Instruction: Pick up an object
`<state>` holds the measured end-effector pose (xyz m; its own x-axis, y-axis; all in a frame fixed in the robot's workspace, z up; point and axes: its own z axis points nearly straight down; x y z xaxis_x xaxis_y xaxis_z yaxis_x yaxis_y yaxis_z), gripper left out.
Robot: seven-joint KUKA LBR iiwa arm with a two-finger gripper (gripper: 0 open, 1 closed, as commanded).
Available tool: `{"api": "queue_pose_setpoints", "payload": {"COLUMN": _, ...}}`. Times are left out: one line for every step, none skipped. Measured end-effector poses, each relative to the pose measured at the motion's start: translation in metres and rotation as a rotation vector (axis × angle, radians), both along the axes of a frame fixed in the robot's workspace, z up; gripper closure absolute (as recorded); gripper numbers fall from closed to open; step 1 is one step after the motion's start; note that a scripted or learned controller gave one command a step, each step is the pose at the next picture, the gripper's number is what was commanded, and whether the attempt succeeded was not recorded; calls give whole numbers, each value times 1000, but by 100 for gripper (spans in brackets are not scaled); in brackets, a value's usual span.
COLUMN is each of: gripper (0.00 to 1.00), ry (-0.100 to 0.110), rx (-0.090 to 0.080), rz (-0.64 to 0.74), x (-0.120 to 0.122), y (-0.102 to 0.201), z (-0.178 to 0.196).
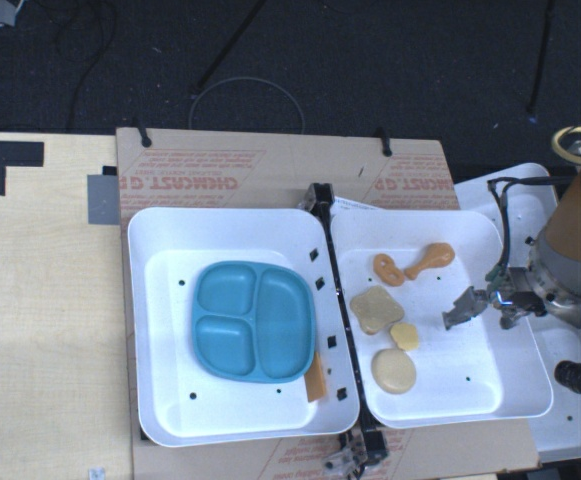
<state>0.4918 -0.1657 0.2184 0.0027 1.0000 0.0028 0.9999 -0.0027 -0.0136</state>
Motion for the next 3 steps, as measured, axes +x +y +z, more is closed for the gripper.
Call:
{"api": "queue_pose_setpoints", "payload": {"gripper": 0, "ry": -12, "rx": -3, "rz": 2, "x": 3, "y": 0, "z": 6}}
{"api": "queue_pose_setpoints", "payload": {"gripper": 0, "ry": -5, "rx": 0, "rz": 3, "x": 9, "y": 2, "z": -56}}
{"api": "queue_pose_setpoints", "payload": {"gripper": 0, "ry": -5, "rx": 0, "rz": 2, "x": 4, "y": 1, "z": -120}}
